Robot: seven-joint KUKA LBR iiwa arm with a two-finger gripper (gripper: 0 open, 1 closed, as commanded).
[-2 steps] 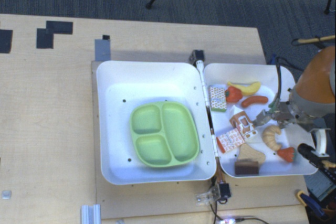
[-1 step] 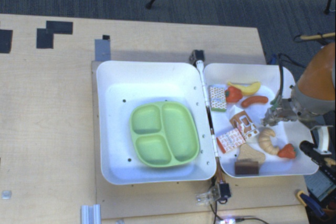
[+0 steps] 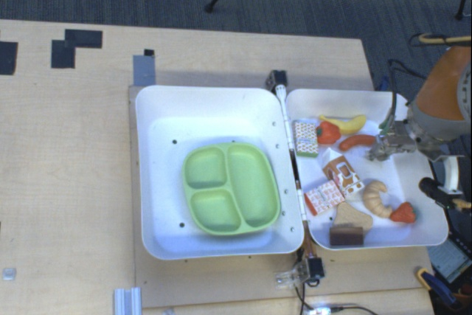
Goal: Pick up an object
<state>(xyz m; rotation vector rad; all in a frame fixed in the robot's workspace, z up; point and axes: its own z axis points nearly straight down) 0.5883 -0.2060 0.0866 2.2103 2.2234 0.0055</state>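
Well, the things to pick from all lie in the right bin. Nearest the claw is a red sausage toy, just at its 9 o'clock. A yellow banana and a red pepper lie up at 10 o'clock from there. I think the sausage is the easy one to go for, since it is so close.

The claw sits at the 2 o'clock side of the bin, low over the white floor. I cannot tell if it is wide or narrow, because it is small and blurry. Nothing I can see is between its tips.

To do this well, I would line the claw up across the thin side of the sausage, come straight down, and squeeze in the middle. The sausage is round and may roll away if it is pushed from one side.

Other toys crowd the bin. A croissant and a strawberry lie at 5 o'clock. A brown box, a pink card, a slice of bread and a dark block lie toward 7 o'clock. A small packet leans by the wall at 9 o'clock. The bin wall is close behind the claw, so it has little room to turn.

The left bin holds a green tray. Both bins rest on the wooden surface.
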